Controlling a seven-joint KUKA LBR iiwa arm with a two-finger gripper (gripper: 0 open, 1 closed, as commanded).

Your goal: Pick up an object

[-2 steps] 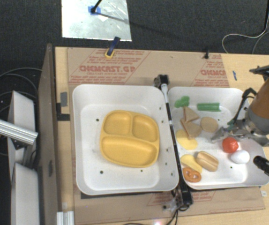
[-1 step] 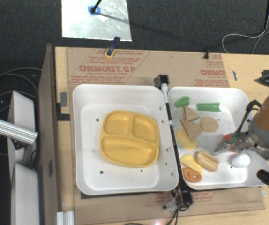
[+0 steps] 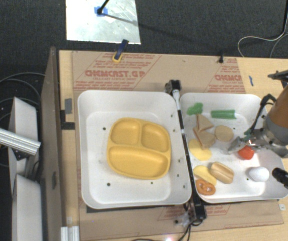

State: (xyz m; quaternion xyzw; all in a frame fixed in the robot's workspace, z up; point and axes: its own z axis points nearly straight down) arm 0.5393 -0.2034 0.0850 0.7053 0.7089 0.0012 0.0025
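Tabletop (image 3: 134,67): flat brown board printed with red lettering, carrying two shallow white bins side by side.
Left bin (image 3: 91,149): smooth white plastic with rounded corners; it holds a yellow divided plate (image 3: 138,148), glossy, with three moulded compartments.
Right bin (image 3: 252,104): the same white plastic, holding a scatter of small toy foods.
Green pieces: a stubby green block (image 3: 194,108) and a longer green cylinder (image 3: 223,114) lie near the bin's far wall.
Tan pieces: a tan wedge (image 3: 202,129), angular like a cut slice, lies just beside a round beige disc (image 3: 224,133).
Yellow pieces: a pale yellow oval (image 3: 200,151) and below it a rounded yellow lump (image 3: 203,172).
Hot dog bun (image 3: 222,172): oblong, brown, smooth, just beside the yellow lump.
Orange slice (image 3: 205,187): flat and round, near the bin's front wall.
Egg (image 3: 258,173): white, smooth, oval, near the right side.
Red tomato (image 3: 246,152): small, round, glossy, in the right bin between the disc and the egg.
Tool (image 3: 242,144): metallic grey, at the end of the grey arm (image 3: 284,117) with its orange band, low over the right bin and right at the red tomato; how far the tool is open, and whether it grips anything, cannot be made out.
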